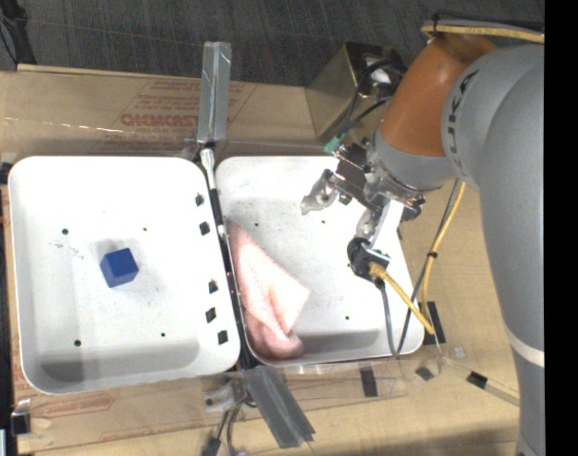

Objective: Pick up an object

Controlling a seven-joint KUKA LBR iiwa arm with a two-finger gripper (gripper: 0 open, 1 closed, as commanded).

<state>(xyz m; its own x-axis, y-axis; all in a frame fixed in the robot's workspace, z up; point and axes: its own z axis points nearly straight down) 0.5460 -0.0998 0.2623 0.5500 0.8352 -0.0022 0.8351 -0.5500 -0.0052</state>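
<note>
A pink cloth [265, 294] lies crumpled along the left wall of the right bin [298, 174], reaching down to its front edge. A small blue cube [120, 266] rests on the floor of the left bin [42, 183]. My gripper [340, 226] hangs over the middle-right of the right bin, to the right of the cloth and apart from it. Its fingers stand open, and only white bin floor shows between them.
The grey arm with its orange band [432, 93] reaches in from the upper right. A yellow cable [408, 302] trails over the right bin's right rim. A metal divider [213, 93] runs between the bins, and cardboard [108, 103] lies behind them.
</note>
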